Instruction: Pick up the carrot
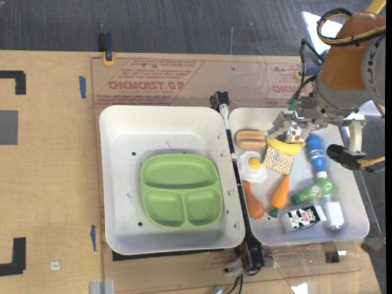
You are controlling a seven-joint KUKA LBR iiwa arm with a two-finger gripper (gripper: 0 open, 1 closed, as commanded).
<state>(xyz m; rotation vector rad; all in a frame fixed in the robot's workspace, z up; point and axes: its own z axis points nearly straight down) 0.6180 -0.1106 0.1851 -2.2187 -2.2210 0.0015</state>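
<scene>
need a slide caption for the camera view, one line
KUKA arm's hand hovers at the right bin's far edge, near the banana; the carrot lies untouched mid-bin.

Setting: a robotics laboratory or test cell, not a home or shop. Evidence: a flat brown cardboard-covered bench (pixel 49 182) marked with black tape corner brackets (pixel 17 81) and blue tape strips (pixel 82 86); two shallow white plastic bins (pixel 116 139) fixed side by side; a grey industrial arm with an orange band (pixel 349 54) and exposed cabling; dark grey carpet flooring (pixel 184 11) beyond; toy plastic food items as test objects.
</scene>
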